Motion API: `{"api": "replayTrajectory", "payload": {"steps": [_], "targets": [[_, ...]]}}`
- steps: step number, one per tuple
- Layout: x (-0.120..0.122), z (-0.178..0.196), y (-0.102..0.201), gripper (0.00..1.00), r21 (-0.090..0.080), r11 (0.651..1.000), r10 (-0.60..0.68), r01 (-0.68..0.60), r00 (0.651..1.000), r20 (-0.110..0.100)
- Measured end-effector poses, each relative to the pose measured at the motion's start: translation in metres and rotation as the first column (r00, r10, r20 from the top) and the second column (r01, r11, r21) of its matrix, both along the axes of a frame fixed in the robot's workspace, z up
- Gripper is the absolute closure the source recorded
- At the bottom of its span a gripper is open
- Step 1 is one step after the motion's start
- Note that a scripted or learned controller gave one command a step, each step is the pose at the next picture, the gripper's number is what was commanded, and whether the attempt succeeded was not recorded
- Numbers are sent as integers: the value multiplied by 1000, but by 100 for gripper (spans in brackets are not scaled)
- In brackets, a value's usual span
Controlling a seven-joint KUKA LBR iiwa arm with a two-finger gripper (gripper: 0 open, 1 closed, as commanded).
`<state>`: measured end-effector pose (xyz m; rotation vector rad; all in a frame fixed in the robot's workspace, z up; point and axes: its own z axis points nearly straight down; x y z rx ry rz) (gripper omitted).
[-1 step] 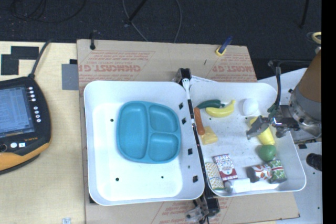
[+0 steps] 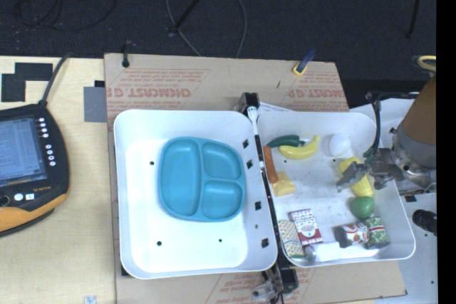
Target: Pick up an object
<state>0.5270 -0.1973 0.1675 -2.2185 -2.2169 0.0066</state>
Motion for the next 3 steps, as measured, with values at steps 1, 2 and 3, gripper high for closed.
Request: {"api": "replayTrajectory", "payload": {"steps": [1,2,3], "targets": [[-22,-82,-15,0,2,1000,-2,2,1000,5],[-20,-67,-18,100,1,1000,-7,7,1000,11],[-19,-26,39,100,2,1000,6,-6,1000,7]]}}
